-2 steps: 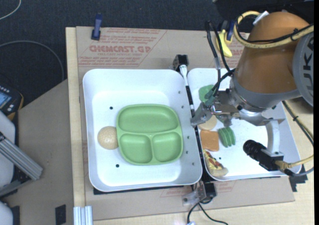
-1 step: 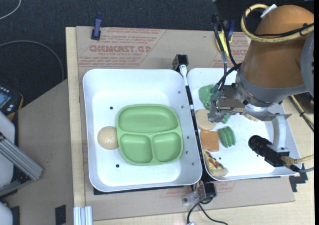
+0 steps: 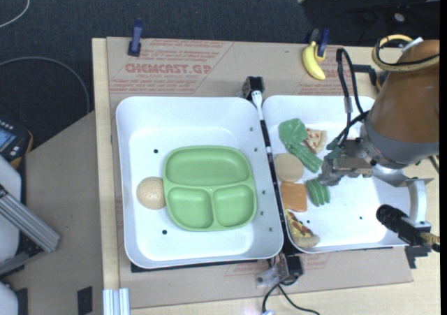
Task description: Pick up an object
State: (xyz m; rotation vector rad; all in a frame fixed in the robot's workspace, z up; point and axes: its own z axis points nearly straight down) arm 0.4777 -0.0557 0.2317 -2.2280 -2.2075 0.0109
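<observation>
A: How many things are there, and where?

B: Two white bins side by side. The left bin (image 3: 133,167) holds two things: one green tray (image 3: 208,188) with three sections, and one tan ball (image 3: 150,193) touching the tray's left edge. The right bin (image 3: 349,226) holds about six small pieces of toy food — a green leafy piece (image 3: 299,140), a pizza slice (image 3: 317,140) just beside it, a beige round (image 3: 288,166), an orange block (image 3: 294,196), a green bit (image 3: 318,191) and a second slice (image 3: 300,230) at the bin's near edge. One banana (image 3: 313,62) lies on the bench behind the right bin.

A: And the arm?

B: One arm reaches in from the right. Its gripper (image 3: 334,170) hangs low over the right bin, just beside the green bit.

A: Is it open? Holding anything?

B: I cannot tell — the tip is dark and blurred against the pieces below, and the arm's bulk hides the bin's right side.
</observation>
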